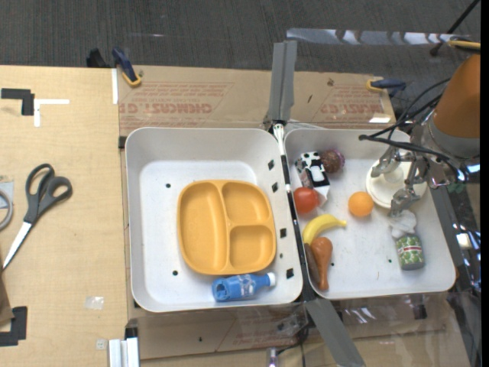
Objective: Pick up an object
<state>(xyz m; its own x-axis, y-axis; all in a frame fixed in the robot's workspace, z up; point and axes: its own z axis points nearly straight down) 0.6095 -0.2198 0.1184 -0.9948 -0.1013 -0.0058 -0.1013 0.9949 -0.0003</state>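
Observation:
My gripper (pixel 403 180) hangs over the far right part of the right bin (pixel 359 281), its fingers spread open with nothing between them. Just beneath and to its left lies a white bowl (pixel 380 185). An orange ball (pixel 360 204) rests left of the gripper. A small white crumpled item (pixel 403 221) and a green jar (pixel 410 251) lie just in front of it. Along the bin's left side are a black-and-white carton (pixel 312 170), a dark purple piece (pixel 332 160), a red tomato (pixel 306 199), a banana (pixel 323 226) and a brown drumstick (pixel 321 260).
The left bin (pixel 145 205) holds a yellow divided plate (pixel 227 226) and a blue bottle (pixel 243 285) at its front wall. Scissors (pixel 38 197) lie on the bench at far left. Cardboard (pixel 199 102) runs behind both bins.

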